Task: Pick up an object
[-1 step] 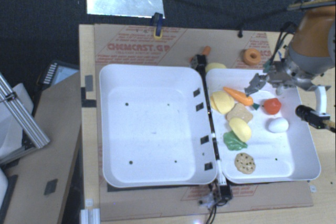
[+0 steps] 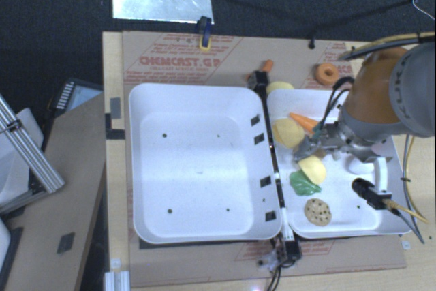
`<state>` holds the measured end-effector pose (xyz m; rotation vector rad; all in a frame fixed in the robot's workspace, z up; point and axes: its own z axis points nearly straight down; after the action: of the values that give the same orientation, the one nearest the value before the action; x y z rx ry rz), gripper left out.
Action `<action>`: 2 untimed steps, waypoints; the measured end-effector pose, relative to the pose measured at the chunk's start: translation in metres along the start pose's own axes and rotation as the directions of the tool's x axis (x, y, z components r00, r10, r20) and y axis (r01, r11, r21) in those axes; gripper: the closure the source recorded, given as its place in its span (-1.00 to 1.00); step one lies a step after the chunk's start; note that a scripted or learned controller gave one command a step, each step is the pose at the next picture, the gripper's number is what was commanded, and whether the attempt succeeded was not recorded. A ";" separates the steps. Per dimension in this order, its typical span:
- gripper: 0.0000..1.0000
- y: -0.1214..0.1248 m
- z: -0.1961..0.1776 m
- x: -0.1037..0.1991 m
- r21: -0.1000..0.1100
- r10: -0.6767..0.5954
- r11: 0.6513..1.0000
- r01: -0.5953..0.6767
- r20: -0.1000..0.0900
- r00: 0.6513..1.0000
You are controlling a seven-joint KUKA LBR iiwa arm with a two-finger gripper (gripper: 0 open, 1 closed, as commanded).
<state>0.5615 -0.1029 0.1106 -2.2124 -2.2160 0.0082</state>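
Right of centre in the frame, the end effector (image 2: 315, 145) hangs low in the right bin (image 2: 340, 223), above a pale yellow piece (image 2: 313, 168); you cannot tell how far it is open, nor whether it has hold of anything. That piece looks like light, smooth toy food, likely stiff and slippery, so take it across its widest middle. A green piece (image 2: 300, 182) touches it below, a cookie (image 2: 317, 212) lies near, a carrot (image 2: 304, 121) above. The bin's left wall is close; open room lies toward the lower right.
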 end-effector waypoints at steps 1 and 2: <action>-1.00 -0.037 0.026 -0.010 -0.012 0.003 1.000 -0.003 0.002 1.000; 1.00 -0.034 0.014 -0.009 -0.019 -0.001 1.000 0.001 0.002 1.000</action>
<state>0.5276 -0.1119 0.0973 -2.2221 -2.2281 -0.0106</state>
